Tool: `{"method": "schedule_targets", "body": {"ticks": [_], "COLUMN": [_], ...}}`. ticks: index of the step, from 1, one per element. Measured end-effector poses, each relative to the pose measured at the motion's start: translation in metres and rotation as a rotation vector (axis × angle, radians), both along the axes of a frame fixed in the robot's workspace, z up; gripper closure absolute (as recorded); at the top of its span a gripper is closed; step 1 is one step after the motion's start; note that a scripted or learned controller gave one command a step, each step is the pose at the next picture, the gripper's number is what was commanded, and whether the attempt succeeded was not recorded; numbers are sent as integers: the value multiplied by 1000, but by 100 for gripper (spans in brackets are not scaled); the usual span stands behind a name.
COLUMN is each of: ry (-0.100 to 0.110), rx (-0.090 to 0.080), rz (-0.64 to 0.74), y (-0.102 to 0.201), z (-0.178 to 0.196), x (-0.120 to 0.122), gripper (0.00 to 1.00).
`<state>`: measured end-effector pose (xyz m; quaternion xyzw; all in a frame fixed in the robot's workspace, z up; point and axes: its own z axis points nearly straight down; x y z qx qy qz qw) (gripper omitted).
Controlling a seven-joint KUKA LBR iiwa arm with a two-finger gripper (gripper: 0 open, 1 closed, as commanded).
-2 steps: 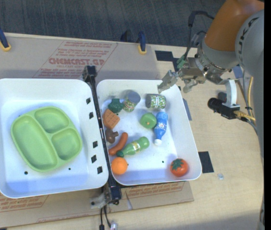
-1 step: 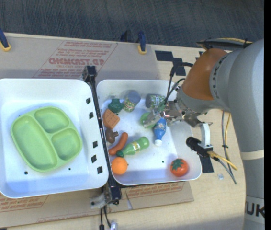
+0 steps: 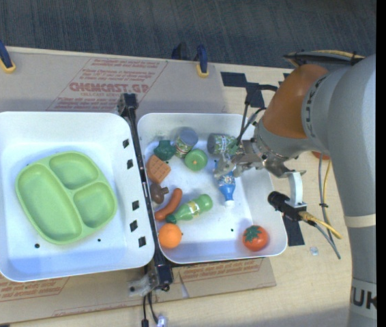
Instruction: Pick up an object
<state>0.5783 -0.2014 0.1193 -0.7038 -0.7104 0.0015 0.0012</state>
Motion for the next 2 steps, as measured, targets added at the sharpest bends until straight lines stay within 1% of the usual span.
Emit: {"method": "schedule_targets", "body": {"ticks": [1, 2], "ry": [-5, 0], "rx": [3, 1], "rz": [-2, -2], "y": [80, 135], "z": [78, 73], "x": [69, 62], "gripper": [100, 100]}}
